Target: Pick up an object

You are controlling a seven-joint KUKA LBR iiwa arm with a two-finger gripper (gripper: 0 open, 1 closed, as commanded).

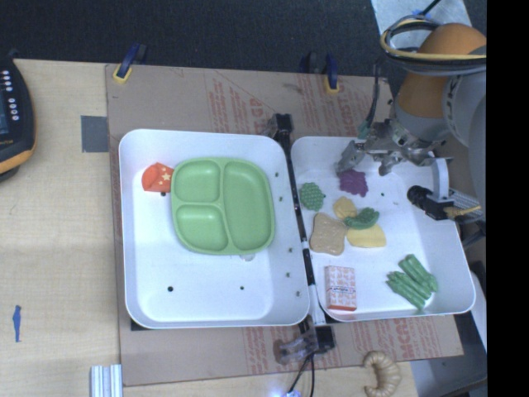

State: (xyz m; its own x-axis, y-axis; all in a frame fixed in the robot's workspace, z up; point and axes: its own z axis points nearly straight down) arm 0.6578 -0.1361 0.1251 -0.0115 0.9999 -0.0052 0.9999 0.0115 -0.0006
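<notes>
Light wood bench (58, 246) w/ cardboard sheet (207, 98) clamped on top, dark floor (207, 11) behind

Two white bins: the left bin (149, 296) holds a light green divided plate (223, 205) and a red item with a yellow star (157, 177). The right bin (450, 255) holds purple grapes (354, 182), green beans (412, 279), a tan slice (328, 233), and a red-and-white patterned carton (340, 288) at its near edge.

Brown cardboard sheet (248, 106): faded red print, too blurred to read.
Small red-and-white carton (340, 288): printing there, possibly a label, not legible.
</notes>
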